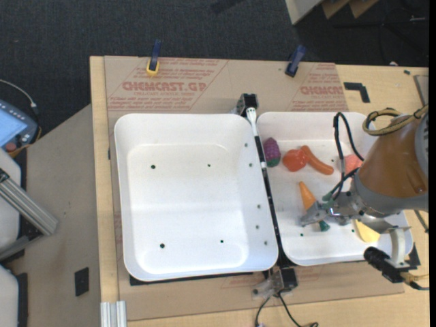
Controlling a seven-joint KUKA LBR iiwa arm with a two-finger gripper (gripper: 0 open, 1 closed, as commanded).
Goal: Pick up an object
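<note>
The flat cardboard-topped bench [204, 80] carries two shallow, glossy white plastic bins with rounded corners. The left bin [191, 193] shows small dark dots on its floor. In the right bin [300, 247] the metal claw [319, 218] sits low; whether it grips anything cannot be told. Near it lie an orange curved piece [306, 160], a small orange cone [307, 195], a knobbly purple piece [272, 151] and a yellow piece [366, 233].
</note>
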